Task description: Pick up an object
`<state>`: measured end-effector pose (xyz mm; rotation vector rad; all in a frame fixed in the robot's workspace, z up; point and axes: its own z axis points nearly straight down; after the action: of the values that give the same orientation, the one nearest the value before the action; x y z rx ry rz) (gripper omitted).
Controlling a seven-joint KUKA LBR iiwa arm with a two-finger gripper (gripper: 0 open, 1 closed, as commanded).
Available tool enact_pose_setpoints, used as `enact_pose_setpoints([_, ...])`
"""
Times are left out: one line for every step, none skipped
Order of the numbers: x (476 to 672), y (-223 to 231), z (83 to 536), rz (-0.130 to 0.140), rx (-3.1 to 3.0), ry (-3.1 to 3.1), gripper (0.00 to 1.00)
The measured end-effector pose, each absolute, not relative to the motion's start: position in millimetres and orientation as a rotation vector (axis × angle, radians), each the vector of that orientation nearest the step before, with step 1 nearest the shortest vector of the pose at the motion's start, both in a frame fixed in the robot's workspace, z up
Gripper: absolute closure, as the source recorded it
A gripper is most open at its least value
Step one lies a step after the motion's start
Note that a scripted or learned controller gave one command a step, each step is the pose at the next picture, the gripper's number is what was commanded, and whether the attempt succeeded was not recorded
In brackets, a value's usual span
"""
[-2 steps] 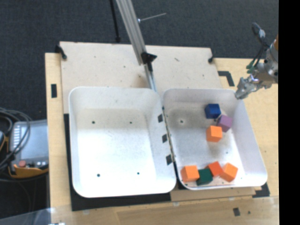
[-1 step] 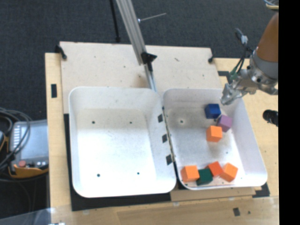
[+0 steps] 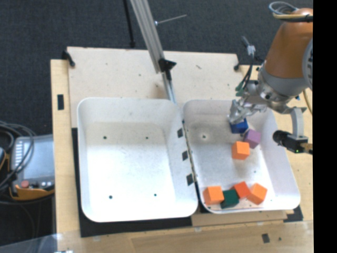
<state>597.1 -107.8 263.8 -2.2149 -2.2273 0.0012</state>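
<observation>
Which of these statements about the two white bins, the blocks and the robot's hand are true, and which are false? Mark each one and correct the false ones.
1. All the blocks lie in the right bin. True.
2. The hand is right over the blue block. True.
3. The green block sits beside the purple block. False: it lies at the bin's near edge, between orange blocks.
4. The blue block is the only one of its colour. True.
5. The hand is above the left bin. False: it is above the right bin.
</observation>
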Motion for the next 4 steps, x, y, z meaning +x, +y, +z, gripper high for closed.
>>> enact_pose_setpoints([583.7,-56,270,-0.003,-2.212,-2.23,1.0])
enact_pose_setpoints([564.6,-3,256,0.002,-2.214,-2.227,1.0])
enact_pose_setpoints([554.9,51,242,0.001,-2.213,-2.228,1.0])
enact_pose_setpoints([536.9,97,249,0.0,-2.209,-2.229,1.0])
